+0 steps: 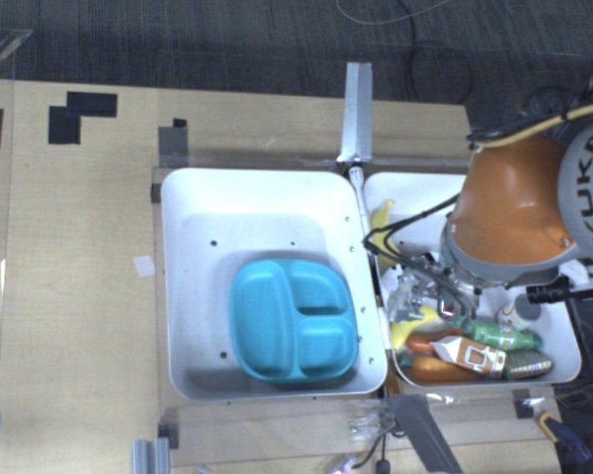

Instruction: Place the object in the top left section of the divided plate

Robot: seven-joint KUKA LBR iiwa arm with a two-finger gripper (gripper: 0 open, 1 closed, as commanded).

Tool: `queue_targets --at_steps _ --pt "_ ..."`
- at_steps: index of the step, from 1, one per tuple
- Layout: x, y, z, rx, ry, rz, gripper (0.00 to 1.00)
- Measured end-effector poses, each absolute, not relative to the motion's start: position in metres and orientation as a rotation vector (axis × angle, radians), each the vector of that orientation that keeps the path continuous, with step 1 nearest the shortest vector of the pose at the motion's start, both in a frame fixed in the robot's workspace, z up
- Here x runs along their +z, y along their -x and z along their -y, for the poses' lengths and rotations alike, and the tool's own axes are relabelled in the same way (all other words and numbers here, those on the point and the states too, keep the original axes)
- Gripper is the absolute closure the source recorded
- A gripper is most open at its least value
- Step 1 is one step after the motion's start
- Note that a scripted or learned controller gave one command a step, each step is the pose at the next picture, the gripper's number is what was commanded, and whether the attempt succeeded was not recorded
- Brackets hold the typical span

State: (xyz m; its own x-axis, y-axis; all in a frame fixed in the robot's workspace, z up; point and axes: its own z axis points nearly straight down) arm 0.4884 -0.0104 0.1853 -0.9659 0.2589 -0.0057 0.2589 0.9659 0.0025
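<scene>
Tan bench (pixel 69 265), blue divided plate (pixel 295 318) in the left bin (pixel 193 265). Gripper (pixel 415 294) down among clutter in the right bin (pixel 415 188); grip state can't be told.

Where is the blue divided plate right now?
The blue divided plate lies in the left white bin, toward its near right corner, beside the wall shared with the right bin.
</scene>
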Motion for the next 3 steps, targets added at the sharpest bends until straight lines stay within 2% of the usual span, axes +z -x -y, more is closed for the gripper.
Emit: queue_targets --at_steps 1,2,3 --pt "0.282 -0.489 -0.019 0.004 -0.468 -3.095 1.00" --pt "0.282 -0.514 -0.019 0.005 -0.794 -3.031 1.00" --pt "0.278 -0.489 -0.059 0.003 -0.094 -3.132 1.00"
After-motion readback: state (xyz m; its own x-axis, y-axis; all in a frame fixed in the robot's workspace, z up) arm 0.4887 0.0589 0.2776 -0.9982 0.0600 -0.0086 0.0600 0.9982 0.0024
